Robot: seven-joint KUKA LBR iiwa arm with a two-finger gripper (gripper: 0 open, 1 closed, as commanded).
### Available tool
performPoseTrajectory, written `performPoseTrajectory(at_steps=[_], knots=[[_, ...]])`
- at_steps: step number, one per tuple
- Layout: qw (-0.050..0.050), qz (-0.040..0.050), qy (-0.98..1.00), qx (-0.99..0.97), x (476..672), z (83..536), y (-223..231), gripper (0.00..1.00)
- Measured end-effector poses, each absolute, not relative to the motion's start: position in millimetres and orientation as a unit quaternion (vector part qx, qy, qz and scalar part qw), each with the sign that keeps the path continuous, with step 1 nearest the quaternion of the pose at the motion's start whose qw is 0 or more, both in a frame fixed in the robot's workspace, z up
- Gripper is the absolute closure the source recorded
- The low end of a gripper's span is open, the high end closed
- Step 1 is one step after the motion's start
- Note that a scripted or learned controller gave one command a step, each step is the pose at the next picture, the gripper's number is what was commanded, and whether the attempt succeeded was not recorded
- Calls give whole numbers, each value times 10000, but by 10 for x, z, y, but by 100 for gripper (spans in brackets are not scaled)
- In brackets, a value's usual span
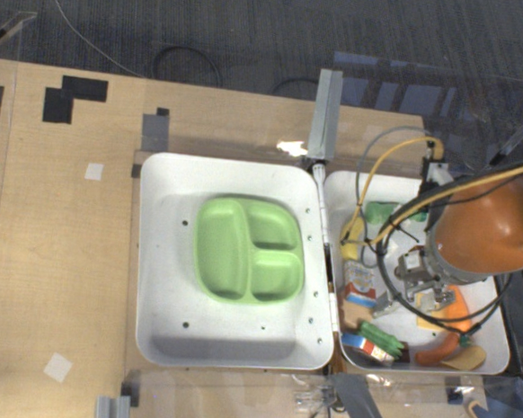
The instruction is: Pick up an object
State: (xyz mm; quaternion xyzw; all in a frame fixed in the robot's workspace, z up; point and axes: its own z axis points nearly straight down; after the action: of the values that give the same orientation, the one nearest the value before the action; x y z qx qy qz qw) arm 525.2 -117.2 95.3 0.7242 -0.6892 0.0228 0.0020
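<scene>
The right bin (335, 209) holds several small objects. A green piece (383, 210) lies at its far side, with a yellow piece (351, 234) beside it. Near the front lie a green block (383, 337), a red and blue piece (369, 349) and a reddish-brown piece (438, 354). An orange piece (458, 306) peeks out under the arm. My gripper (418, 281) hangs low over the middle of this bin, largely hidden under the orange wrist band (489, 232) and cables.
The left bin (164, 241) holds a light green divided plate (249, 250). A metal divider (324, 118) stands between the bins at the back. Yellow and black cables (387, 159) loop over the right bin's far side. Wooden bench (51, 250) lies to the left.
</scene>
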Motion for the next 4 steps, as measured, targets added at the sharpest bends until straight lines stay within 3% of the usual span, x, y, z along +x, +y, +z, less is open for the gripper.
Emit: performPoseTrajectory(at_steps=[1,2,3,4], knots=[[-30,88,-7398,6727,6012,912,-1114,0],[-82,71,-7892,6140,5550,916,-1068,0],[-142,73,-7876,6160,5591,1036,-1014,100],[-87,41,-7755,6313,6482,2268,-340,100]])
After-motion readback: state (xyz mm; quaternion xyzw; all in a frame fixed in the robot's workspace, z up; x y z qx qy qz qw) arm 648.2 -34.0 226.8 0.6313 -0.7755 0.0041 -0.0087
